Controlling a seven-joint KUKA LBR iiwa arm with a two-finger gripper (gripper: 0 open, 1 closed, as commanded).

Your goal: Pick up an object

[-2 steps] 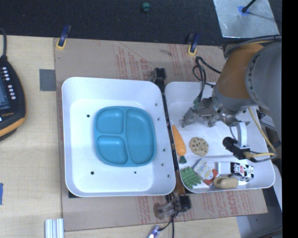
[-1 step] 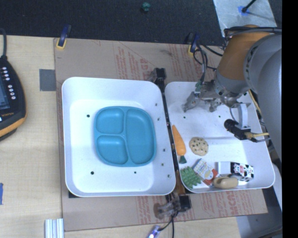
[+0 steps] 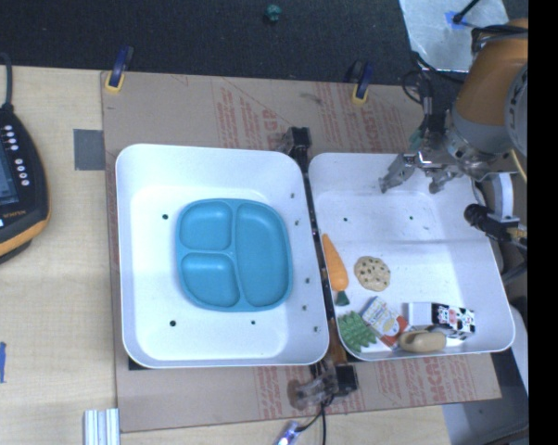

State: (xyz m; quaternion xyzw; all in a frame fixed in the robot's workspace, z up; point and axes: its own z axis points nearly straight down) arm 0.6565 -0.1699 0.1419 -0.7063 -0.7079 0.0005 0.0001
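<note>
Hand [image 3: 414, 180] open above right bin [image 3: 464, 248]

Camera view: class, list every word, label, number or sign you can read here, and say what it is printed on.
None can be read for certain.
Cardboard sheet: faint red print, too blurred to read.
Handheld controller: screen and buttons, too small to read.
Small packet in the right bin: printed label, too small to read.
Black and white box: markings, not readable.
</note>
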